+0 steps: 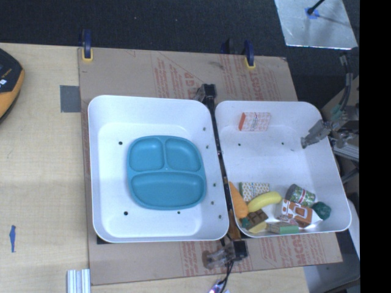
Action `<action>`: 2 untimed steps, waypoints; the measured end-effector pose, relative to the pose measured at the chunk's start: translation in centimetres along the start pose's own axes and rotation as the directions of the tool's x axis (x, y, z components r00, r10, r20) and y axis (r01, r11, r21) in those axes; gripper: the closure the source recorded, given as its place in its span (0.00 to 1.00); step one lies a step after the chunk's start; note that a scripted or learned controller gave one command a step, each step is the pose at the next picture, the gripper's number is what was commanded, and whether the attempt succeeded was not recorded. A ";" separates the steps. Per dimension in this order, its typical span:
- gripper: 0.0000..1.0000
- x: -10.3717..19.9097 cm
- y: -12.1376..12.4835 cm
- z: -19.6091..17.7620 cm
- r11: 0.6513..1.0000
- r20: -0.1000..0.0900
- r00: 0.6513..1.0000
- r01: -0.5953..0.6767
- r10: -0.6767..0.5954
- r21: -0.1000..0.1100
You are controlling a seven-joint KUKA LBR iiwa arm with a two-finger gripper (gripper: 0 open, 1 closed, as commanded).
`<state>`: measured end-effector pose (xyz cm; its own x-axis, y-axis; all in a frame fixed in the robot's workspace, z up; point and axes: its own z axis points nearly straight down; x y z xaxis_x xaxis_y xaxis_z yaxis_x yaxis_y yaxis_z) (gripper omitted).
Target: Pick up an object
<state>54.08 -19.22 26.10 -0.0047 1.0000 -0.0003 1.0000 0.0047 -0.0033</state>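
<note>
While two shallow white bins sit side by side on a sheet of printed cardboard (183, 72) clamped to a pale wooden desk (36, 182), the pincer (313, 134) hangs at the right rim of the right bin (275, 157), above bare white floor and touching nothing. Whether it is open or closed cannot be told; it is small, grey and blurred against the rim. The left bin (104, 121) holds a blue divided plate (165, 171), lying flat near its middle. In the right bin, a small orange-and-white box (254, 121) lies alone near the far wall, well apart from a heap in the near corner: a carrot (238, 201), a banana (264, 200), a can (300, 195) and several small packets too jumbled to make out. Dark carpet (153, 11) lies beyond the desk, with a grey plate (314, 14) on it at the upper right. A yellow-and-black object (9, 84) is cut off by the left edge.
</note>
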 end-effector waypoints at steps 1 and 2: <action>0.00 7.2 5.9 10.4 1.000 -0.003 1.000 0.008 -0.008 0.004; 0.00 -2.6 10.5 9.6 1.000 0.005 1.000 -0.006 0.006 -0.005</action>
<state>64.51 -21.73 16.42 0.0015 1.0000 -0.0055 1.0000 -0.0015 0.0019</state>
